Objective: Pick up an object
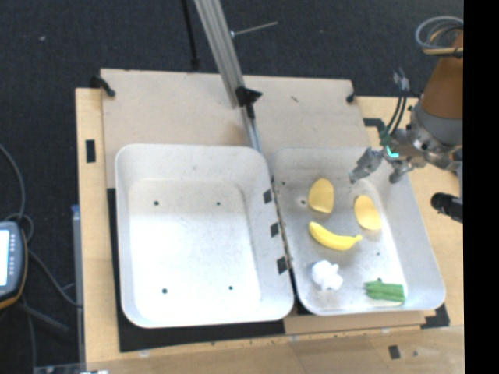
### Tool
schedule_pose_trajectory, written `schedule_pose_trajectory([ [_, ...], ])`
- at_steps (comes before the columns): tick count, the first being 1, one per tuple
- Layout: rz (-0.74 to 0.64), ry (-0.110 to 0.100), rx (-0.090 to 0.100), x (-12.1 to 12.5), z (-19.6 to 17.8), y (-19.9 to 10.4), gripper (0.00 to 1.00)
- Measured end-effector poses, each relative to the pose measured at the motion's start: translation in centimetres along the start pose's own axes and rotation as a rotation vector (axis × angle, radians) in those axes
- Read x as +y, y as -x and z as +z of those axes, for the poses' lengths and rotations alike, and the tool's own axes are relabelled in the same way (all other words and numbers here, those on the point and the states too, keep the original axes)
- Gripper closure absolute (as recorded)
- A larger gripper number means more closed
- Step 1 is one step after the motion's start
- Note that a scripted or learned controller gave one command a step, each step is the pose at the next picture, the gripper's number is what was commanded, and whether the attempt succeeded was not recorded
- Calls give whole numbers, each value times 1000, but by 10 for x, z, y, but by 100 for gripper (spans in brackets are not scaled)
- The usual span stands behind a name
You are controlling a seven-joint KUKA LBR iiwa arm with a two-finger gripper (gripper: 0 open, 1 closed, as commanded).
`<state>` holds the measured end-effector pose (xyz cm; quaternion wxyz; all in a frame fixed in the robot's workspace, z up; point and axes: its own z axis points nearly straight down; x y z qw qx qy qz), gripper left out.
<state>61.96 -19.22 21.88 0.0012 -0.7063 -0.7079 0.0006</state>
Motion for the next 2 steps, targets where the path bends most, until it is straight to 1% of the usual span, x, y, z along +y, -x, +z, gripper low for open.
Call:
schedule_pose_trajectory([
  [1,-2,4,-3,1,-3,0,0],
  [2,2,-2,-3,-7,56,-3,0],
])
